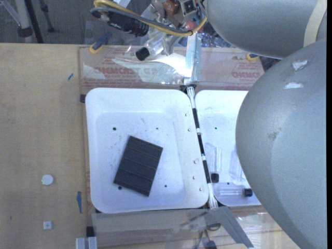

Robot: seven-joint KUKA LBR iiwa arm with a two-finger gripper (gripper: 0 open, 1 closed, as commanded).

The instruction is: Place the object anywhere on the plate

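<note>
The dark ribbed rectangular plate (138, 165) lies in the left white bin (104, 108), long axis tilted, while the grey arm (280, 139) covers the right bin; gripper state cannot be told.

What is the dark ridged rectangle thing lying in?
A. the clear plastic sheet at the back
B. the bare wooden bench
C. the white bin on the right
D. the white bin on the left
D: the dark ridged rectangle lies flat and tilted on the floor of the left white bin, apart from its walls.
</note>
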